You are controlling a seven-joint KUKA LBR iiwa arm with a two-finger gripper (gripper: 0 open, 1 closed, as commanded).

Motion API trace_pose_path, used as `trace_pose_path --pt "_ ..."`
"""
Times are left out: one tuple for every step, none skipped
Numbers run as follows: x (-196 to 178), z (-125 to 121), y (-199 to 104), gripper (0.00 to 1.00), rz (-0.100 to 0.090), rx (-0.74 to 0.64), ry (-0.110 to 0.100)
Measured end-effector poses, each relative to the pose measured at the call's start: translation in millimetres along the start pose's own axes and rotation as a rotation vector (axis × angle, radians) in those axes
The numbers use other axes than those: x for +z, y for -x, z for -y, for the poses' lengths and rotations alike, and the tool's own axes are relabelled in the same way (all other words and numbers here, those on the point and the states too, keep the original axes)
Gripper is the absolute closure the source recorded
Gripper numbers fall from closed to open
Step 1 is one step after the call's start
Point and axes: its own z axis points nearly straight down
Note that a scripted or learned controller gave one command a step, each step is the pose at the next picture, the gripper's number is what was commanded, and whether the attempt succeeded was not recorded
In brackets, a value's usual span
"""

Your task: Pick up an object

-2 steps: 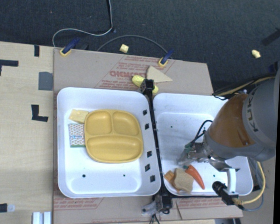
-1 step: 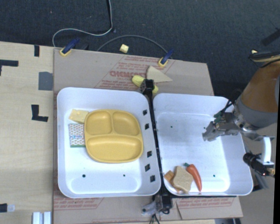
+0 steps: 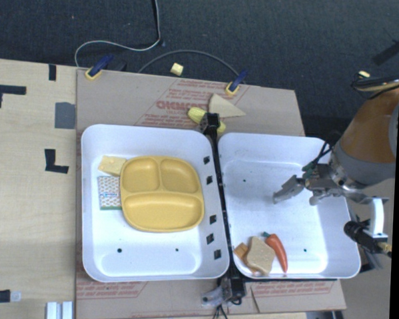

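Lying nearest the viewer, in the right bin, are a carrot and a bread slice, touching at the near wall. The gripper is hovering above bare floor, well apart from both. For a clean pick, it should be travelling toward the carrot and descending astride its narrow width. The fingers are standing spread apart, holding and touching nothing.

Plate in left bin
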Motion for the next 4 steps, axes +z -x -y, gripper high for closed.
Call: trace_pose_path --pt "119 39 -22 0.00 0.003 0.001 0.005" --pt "103 37 -20 1.00 0.004 0.001 0.008" --pt "104 38 -20 0.00 0.003 0.002 0.007" --pt "40 -49 20 0.00 0.004 -0.002 0.009"
